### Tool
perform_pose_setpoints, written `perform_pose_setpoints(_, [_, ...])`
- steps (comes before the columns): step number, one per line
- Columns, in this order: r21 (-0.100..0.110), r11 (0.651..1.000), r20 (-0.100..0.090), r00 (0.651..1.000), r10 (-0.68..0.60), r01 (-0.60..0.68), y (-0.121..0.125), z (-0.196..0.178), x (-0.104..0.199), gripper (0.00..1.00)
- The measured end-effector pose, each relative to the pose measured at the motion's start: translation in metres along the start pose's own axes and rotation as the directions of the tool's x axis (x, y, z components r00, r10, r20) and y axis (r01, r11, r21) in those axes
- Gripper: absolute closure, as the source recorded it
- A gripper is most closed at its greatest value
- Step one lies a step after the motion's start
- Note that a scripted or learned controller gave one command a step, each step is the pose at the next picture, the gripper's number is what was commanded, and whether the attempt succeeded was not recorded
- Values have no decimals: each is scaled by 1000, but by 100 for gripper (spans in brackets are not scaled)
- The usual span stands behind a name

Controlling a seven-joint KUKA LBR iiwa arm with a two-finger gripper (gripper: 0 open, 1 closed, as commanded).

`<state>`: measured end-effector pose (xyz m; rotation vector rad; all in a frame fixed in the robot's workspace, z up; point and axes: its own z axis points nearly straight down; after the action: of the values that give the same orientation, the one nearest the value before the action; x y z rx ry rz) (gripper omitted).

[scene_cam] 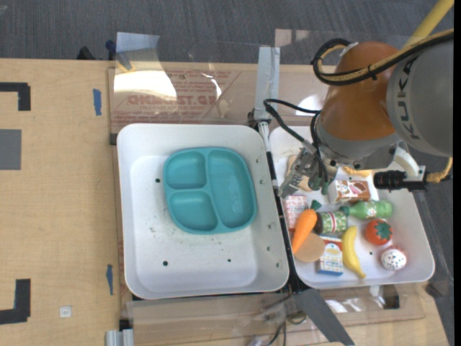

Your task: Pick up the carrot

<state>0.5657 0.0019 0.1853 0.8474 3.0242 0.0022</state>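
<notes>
The orange carrot point(304, 229) lies in the right bin point(421, 254), near its left wall, pointing down and to the left. My gripper point(303, 174) hangs just above and behind it, over the bin's left part, below the orange wrist band. The gripper's metal parts sit close to a pale packet, and nothing shows between them. The carrot rests against a tan flat piece point(310, 249) and a green bottle point(333, 221).
The right bin also holds a yellow banana point(351, 251), a red tomato point(377, 231), a small carton point(331, 259), a white spotted ball point(392, 259) and a snack packet point(353, 190). The left bin point(144, 265) bears a teal divided plate point(210, 189).
</notes>
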Motion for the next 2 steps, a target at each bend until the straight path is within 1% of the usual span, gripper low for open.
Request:
perform_pose_setpoints(1, [1,958,2,958,-287,287,-47,0,-28,100])
perform_pose_setpoints(2, [0,958,1,958,-288,288,-47,0,-28,0])
